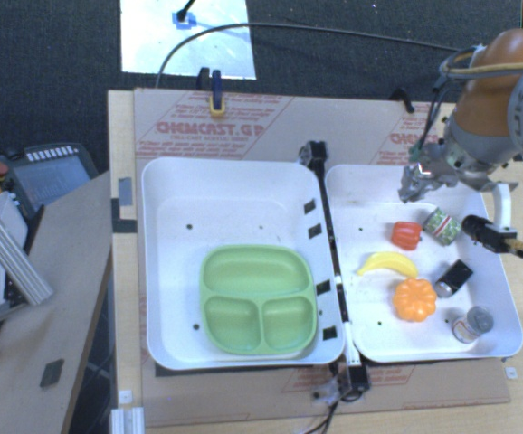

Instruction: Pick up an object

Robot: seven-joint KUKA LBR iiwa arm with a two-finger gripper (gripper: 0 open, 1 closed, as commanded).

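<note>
— Worktop (pixel 126 242) first: what sat on it?

— Two shallow white bins side by side. The left bin (pixel 166 197) filled the middle of the frame and held a green divided tray (pixel 257 298), lying flat toward its lower right corner. The right bin (pixel 370 206) sat at right of centre and carried all the small objects.

— Which objects?

— An orange-red pepper (pixel 406 234) near the bin's middle, a yellow banana (pixel 388 263) just below and left of it, and an orange pumpkin (pixel 414 299) below the banana, touching or nearly touching its right end. A small green-and-white carton (pixel 442 226) lay just right of the pepper. A black block (pixel 454 278) lay right of the pumpkin, and a small grey-capped jar (pixel 470 323) rested near the bin's lower right corner.

— And the arm?

— It came in from the upper right of the frame, its orange band (pixel 506 57) at the top. The end effector (pixel 413 188) hung over the upper part of the right bin, above and slightly right of the pepper, apart from it.

— Was it gripping anything?

— Nothing showed between its fingers; every object lay on the bin floor. Whether the fingers stood spread or closed, I could not tell at that size and angle.

— Anything beside the bins?

— A dark pendant with a screen (pixel 49 179) lay at the left edge of the frame.
</note>
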